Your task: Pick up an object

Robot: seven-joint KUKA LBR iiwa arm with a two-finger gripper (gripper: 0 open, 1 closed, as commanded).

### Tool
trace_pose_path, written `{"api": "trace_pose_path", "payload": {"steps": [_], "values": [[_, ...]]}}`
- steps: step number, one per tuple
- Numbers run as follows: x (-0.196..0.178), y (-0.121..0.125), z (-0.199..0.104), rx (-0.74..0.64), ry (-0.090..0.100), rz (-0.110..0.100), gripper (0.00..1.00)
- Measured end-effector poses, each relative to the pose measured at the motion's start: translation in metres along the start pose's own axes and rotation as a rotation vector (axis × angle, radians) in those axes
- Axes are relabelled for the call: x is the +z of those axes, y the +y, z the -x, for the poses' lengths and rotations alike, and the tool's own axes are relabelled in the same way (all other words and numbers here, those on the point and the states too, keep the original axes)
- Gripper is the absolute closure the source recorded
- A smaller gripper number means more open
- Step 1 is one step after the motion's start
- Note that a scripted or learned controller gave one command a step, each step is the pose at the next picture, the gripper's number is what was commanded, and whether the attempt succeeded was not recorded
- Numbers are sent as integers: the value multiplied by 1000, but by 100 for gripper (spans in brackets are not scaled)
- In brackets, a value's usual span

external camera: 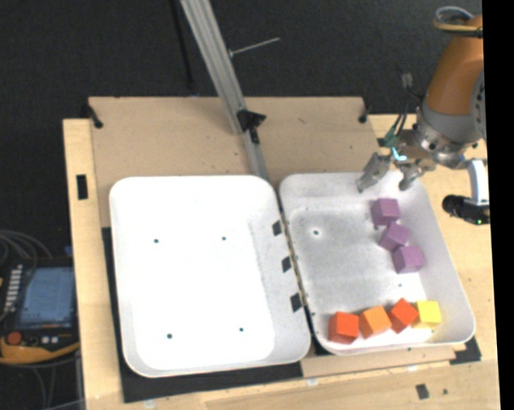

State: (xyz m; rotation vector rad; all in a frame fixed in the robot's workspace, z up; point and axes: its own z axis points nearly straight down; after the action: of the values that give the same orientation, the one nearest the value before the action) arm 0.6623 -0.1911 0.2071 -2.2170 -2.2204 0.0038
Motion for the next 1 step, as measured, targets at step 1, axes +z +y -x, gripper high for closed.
{"api": "trace_pose_path", "payload": {"steps": [1], "values": [[-4, 1, 1, -4, -4, 4, 0]]}}
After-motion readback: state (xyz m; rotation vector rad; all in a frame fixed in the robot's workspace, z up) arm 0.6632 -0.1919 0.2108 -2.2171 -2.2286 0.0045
